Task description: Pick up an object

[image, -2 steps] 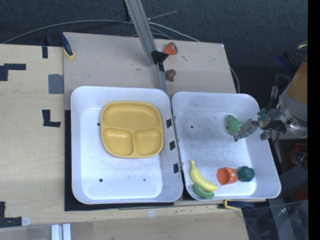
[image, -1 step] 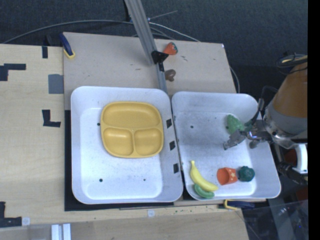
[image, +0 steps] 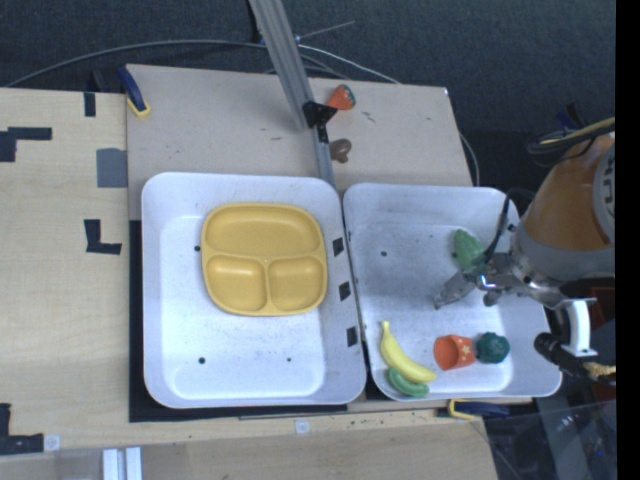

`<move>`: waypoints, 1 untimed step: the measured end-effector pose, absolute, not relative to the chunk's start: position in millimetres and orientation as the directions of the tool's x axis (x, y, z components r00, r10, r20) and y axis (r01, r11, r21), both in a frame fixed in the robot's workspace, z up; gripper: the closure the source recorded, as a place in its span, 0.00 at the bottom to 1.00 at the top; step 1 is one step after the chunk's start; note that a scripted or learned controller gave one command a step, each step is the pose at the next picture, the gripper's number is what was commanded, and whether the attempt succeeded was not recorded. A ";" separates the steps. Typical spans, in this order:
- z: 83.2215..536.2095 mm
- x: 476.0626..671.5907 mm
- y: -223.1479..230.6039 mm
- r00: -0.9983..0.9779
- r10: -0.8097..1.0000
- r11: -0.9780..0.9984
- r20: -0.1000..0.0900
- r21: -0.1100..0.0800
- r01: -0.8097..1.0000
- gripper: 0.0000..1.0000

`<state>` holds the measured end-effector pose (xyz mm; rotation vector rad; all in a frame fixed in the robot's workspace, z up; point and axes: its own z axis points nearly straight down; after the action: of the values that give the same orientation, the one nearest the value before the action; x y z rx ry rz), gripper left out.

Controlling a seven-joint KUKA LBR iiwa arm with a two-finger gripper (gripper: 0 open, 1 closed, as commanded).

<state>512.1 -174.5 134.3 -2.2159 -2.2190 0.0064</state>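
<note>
Over the right bin [image: 400, 208], the gripper [image: 450, 293] hangs beside the green object [image: 466, 249], finger state indiscernible; approach step, requiring descent and closure.

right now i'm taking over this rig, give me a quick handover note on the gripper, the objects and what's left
Gripper: low inside the right bin, beside the green object. I can't tell from this view whether it grips anything.
Objects, all in the right bin: green object near the back by the gripper; banana at the front with a small green piece against its lower end; orange cup and dark teal object side by side at the front right.
Left bin: holds a yellow divided plate.
Done: nothing visibly lifted.
Left: grasp one object and raise it out of the bin.
</note>
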 end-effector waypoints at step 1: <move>147.2 512.8 -174.4 -0.002 1.000 0.002 0.001 -0.004 1.000 1.00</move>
<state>512.8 -174.4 147.2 -2.2167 -2.2218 0.0032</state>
